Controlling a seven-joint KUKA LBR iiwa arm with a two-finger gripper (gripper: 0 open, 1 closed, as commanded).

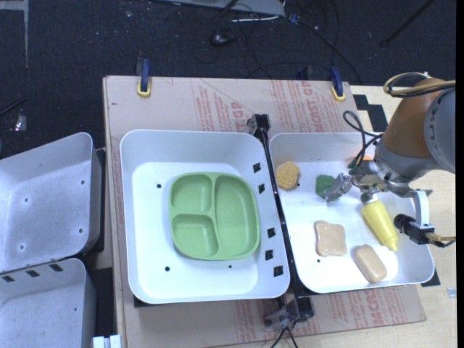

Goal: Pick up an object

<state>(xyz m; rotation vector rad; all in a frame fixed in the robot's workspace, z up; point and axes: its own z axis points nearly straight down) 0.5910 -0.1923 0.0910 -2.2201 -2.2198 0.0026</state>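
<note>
Risk noted: the gripper point(339, 188) is working close beside the green object point(324, 185), which is lying in the right bin point(428, 267) near the waffle point(288, 174), and a descent slightly off centre is likely to push it aside rather than capture it. Whether the gripper is released or clenched I cannot tell; nothing is showing held.

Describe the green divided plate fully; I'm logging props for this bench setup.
The green plate is pale green, looks like smooth plastic, a rounded rectangle with a raised rim and three compartments: one long one on the camera view's right, two smaller ones on its left. It lies flat, slightly rotated, near the middle of the left white bin, resting on the bin's floor. Nothing sits in it, and it touches no other object.
</note>
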